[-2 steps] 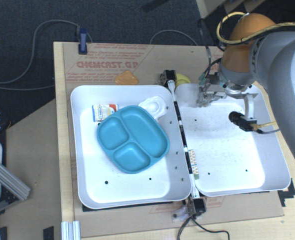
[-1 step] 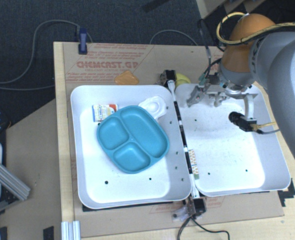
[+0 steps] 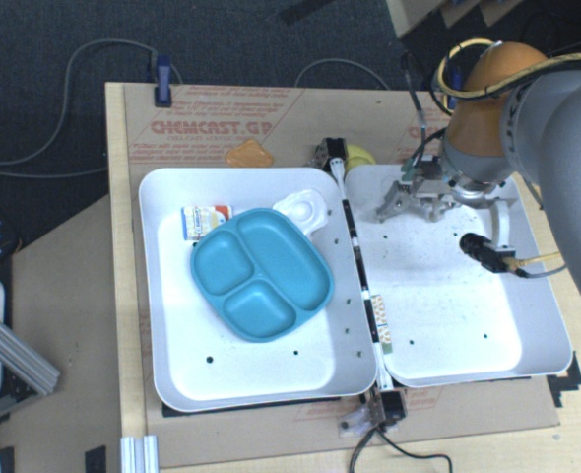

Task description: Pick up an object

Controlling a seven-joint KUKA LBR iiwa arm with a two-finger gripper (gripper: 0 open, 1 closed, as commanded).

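1. Reaching in from the right, the grey arm (image 3: 556, 116) with its orange band (image 3: 492, 97) hangs over the far part of the right bin (image 3: 448, 353).
2. The gripper (image 3: 416, 203) sits low near that bin's far left corner; its fingers look spread apart with nothing between them.
3. The left bin (image 3: 172, 353) holds a blue divided plate (image 3: 261, 274) near its middle.
4. A small white cup (image 3: 300, 210) lies touching the plate's far right edge.
5. A small printed packet (image 3: 204, 220) lies just beside the plate's far left edge.
6. A yellow object (image 3: 357, 156) and an orange piece (image 3: 249, 153) rest on the bench beyond the bins.
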